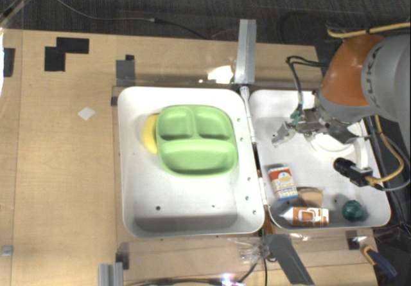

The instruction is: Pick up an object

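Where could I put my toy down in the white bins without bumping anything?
Best spot: the bare floor of the left bin in front of the green tray, toward its near wall. The right bin is crowded near the front with a small carton, an orange packet and a green ball.

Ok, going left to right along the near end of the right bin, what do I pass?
Red and white carton → orange packet → dark green object. The brown item above the packet overlaps it, so I left it out.
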